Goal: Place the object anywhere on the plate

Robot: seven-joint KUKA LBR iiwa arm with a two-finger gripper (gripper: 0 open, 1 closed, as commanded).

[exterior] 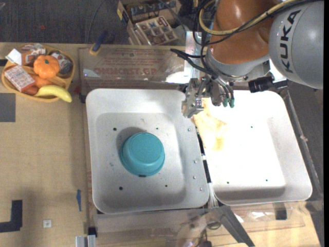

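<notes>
Near edge of the counter (46, 189): bare tan surface with a small blue mark beside the left bin's near left corner; a dark L-shaped marking sits at the near left corner of the counter.

Left bin (103, 107): shallow, white, square; a teal plate (143, 153) lies in it, seemingly turned upside down, slightly toward the near left of the bin's centre, apart from all four walls; a few dark specks dot the bin floor around it.

Right bin (267, 158): white, touching the left bin along their shared wall; a pale yellow object (213, 130), flat and irregular, lies on its floor close to the shared wall and toward the far left corner; it is well apart from the plate and in the other bin.

Gripper (208, 101): hangs over the far left corner of the right bin, just above the far end of the yellow object; whether it touches the object cannot be told; the state of the fingers cannot be told either, since cables and metal parts crowd that spot.

Arm (298, 40): grey with an orange band (241, 19), over the far right corner of the counter.

Far left corner of the counter: a basket (10, 78) holding toy fruit, with a banana (54, 92) at its near rim and an orange pumpkin (47, 66) in the middle.
</notes>
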